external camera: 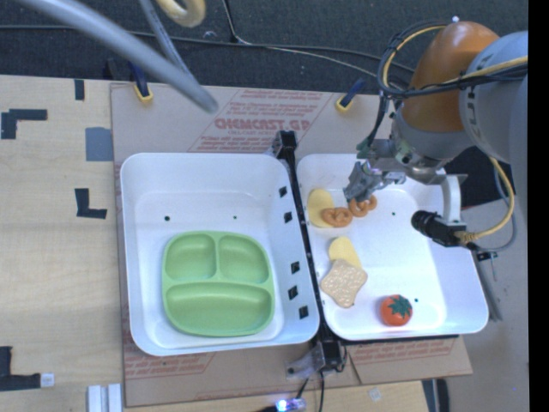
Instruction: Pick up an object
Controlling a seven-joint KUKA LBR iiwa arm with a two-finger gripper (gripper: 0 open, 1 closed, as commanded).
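Note:
My gripper [362,187] hangs low over the back left part of the right bin [446,269]. Directly under its tip lies a small orange pretzel [364,206]. A second orange pretzel [336,217] sits just to the left, beside a yellow piece [318,202]. Nearer the front lie another yellow piece [343,249], a tan speckled cracker [343,283] and a red tomato [395,310]. Whether the gripper touches the pretzel cannot be made out.
The left bin [146,196] holds a green divided plate [218,283]. A black divider [294,230] runs between the bins. A black fitting with a yellow cable [437,227] hangs over the right bin's right side. A grey pole [103,33] crosses the top left.

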